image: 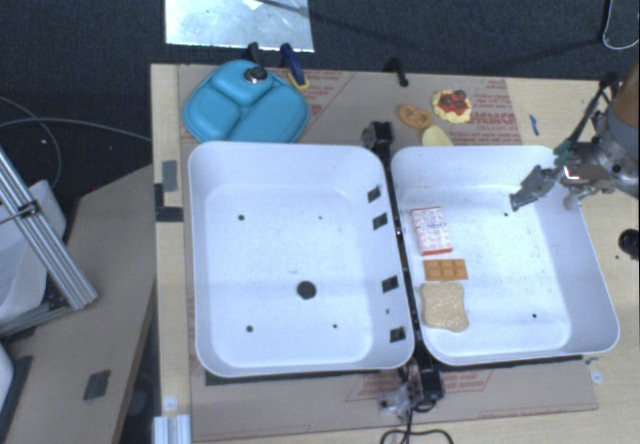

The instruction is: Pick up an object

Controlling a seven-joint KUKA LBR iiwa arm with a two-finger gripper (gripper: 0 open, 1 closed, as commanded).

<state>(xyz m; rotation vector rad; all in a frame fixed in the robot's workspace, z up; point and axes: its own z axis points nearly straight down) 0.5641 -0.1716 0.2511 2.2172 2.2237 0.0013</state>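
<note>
Two shallow white bins are seen side by side on the worktop [330, 97]. In the right bin [560, 332], three flat items are counted in a column close to its left wall: a white card with red print [431, 230] at the top, an orange waffle-patterned square [445, 270] just below it, and a pale, speckled slice like toast [444, 307] at the bottom. The left bin [230, 332] is marked by a single dark round spot [306, 290] on its floor.

Behind the bins, one blue compartment tray with a lidded knob [246, 104] is placed, and three small toy foods are gathered near the right bin's back rim: a tan biscuit shape [413, 116], a round piece with red topping [452, 105], and a pale yellow piece [436, 137], which is partly cut off by the rim.

The gripper [528, 190] is held over the right bin's far right part, well apart from the three items. It cannot be told how wide it stands; nothing is seen in it. The arm is cut off at the right edge.
</note>
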